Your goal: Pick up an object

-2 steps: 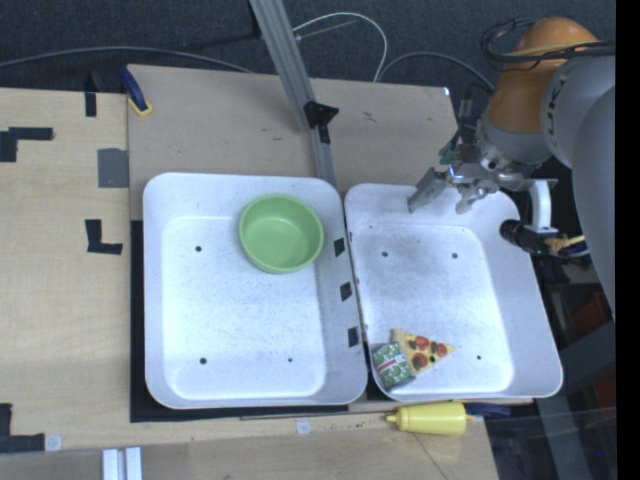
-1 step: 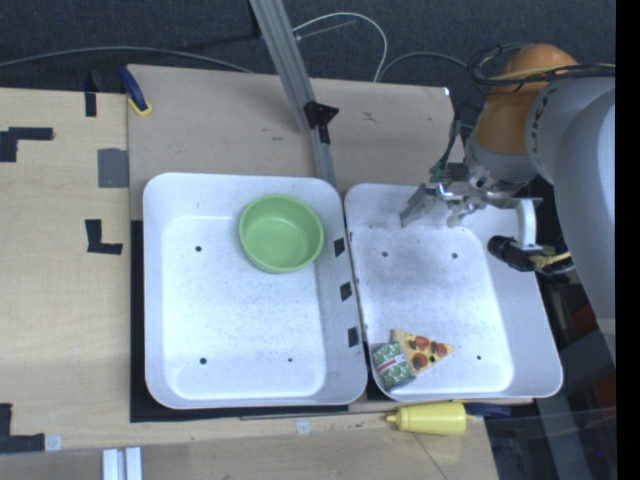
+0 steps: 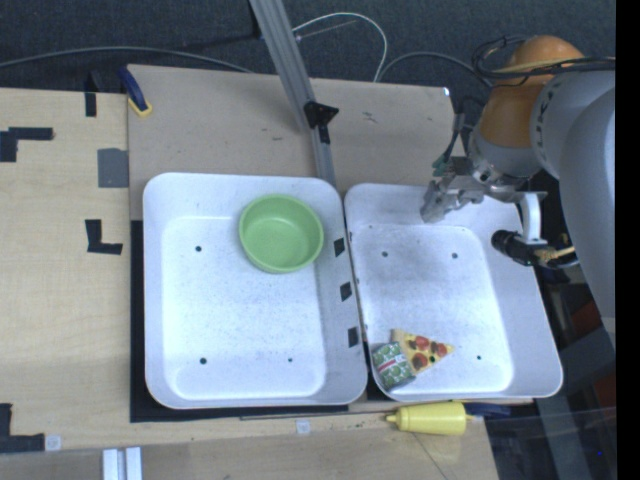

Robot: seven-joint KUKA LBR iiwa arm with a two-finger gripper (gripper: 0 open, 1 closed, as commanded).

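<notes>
The likeliest things to pick are in the right bin: a pizza slice and a small green packet, touching each other at the near left corner. A green bowl sits in the left bin, toward its far right. A yellow bottle lies on the bench just near of the right bin, outside it.

The gripper hangs over the far rim of the right bin, well apart from all of these and holding nothing; how far it is parted cannot be told from this view.

This looks like the approach step, with no grasp begun. The next move would call for travel toward the near left corner, then a descent centred on one item, since the two touching pieces could foul a grasp.
</notes>
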